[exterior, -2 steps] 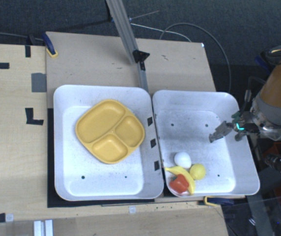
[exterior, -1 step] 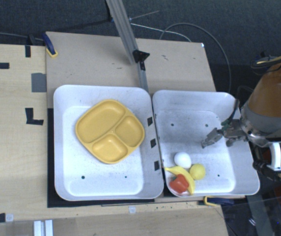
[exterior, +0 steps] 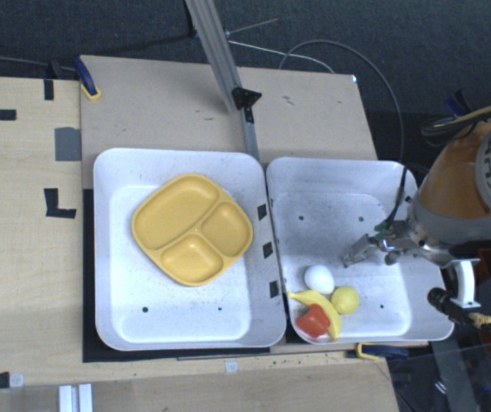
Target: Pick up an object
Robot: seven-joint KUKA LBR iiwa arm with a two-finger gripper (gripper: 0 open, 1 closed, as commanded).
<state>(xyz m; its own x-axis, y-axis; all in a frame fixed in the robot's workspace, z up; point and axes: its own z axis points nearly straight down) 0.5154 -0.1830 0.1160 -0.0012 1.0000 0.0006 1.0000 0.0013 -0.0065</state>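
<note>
The grey two-finger gripper (exterior: 354,254), holding nothing with its opening impossible to judge, is hovering just right of and above the small white ball (exterior: 318,278) lying in the right white bin (exterior: 331,178).

Nothing readable here — no text, labels, brand names or numbers on anything I can make out. The yellow divided plate (exterior: 192,229) is plain, both white bins (exterior: 117,230) are unmarked apart from dark specks, and the little items in the right-hand bin carry no print. The black tape pieces (exterior: 55,202) on the counter (exterior: 22,256) are just shapes — not letters.
</note>
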